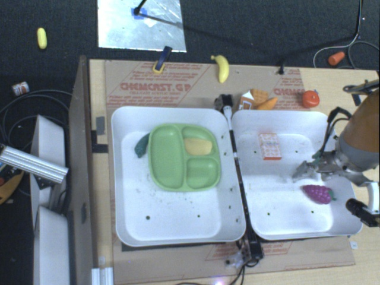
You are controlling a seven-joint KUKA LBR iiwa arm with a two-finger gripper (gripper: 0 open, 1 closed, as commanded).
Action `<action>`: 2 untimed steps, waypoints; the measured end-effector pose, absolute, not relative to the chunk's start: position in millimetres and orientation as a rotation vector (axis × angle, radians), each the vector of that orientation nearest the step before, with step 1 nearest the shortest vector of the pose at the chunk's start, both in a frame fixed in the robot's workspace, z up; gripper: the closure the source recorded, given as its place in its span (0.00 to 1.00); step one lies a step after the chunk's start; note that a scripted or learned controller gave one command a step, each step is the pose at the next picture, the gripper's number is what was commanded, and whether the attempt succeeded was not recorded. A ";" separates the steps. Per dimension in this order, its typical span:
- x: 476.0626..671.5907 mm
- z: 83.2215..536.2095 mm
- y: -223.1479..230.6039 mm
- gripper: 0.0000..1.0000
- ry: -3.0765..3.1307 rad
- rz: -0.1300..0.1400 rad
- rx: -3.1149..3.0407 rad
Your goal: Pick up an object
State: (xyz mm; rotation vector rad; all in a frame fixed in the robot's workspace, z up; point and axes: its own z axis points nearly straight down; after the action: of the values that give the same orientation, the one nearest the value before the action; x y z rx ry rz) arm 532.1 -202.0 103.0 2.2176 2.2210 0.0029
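Camera view, looking down at a slant: the bench (178,79), covered with brown printed cardboard, carries two shallow white bins side by side. The left white bin (127,218) holds a light green plastic divided plate (175,165), which lies flat near the bin's middle. A pale yellow soft-looking object (198,146) rests in the plate's upper right compartment. A small dark teal object (141,145) lies on the bin floor, touching or just beside the plate's left rim.

The right white bin (285,221) holds a small white and red-orange printed packet (270,146) lying flat in the upper middle part, and a purple toy bunch of grapes (317,193) lying on the floor toward the lower right. The grey arm with its orange band (361,132) reaches in over the bin's right wall. Its metal hand (307,168) points left, low over the bin floor, just above and to the left of the grapes and well apart from the packet. Nothing shows between its fingers; whether they are spread or closed cannot be told.

On the cardboard behind the bins lie a yellow toy banana (222,68), an orange toy carrot piece (265,103) and a red-orange round toy (310,98).
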 end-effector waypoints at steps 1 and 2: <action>509.9 105.4 -206.8 0.00 2.222 -0.001 2.222; 503.2 152.7 -205.3 0.00 2.219 0.003 2.219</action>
State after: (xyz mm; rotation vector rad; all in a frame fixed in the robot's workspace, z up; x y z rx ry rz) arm 503.2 -205.3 152.7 2.2187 2.2195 0.0025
